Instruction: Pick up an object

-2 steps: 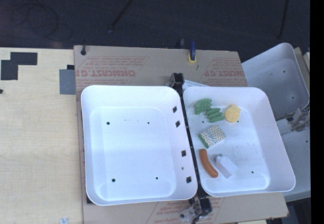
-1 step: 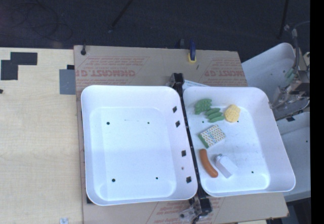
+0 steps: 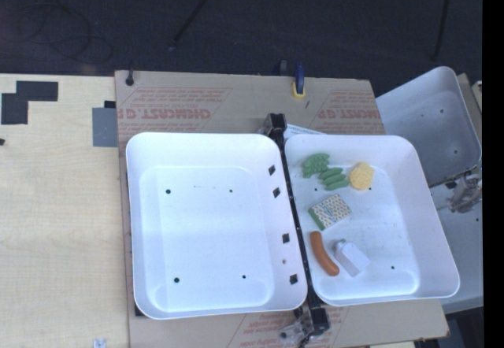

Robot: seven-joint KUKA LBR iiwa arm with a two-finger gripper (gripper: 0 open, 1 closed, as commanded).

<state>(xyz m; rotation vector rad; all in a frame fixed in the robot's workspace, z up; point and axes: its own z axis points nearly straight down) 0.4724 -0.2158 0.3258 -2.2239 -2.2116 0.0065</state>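
Lying in the right bin (image 3: 431, 205), toward its near side: an orange sausage (image 3: 324, 253), long axis running far-left to near-right. Hemmed on its right by a white block (image 3: 351, 257), touching it, on the side the arm reaches in from. Cannot tell the pincer's state.
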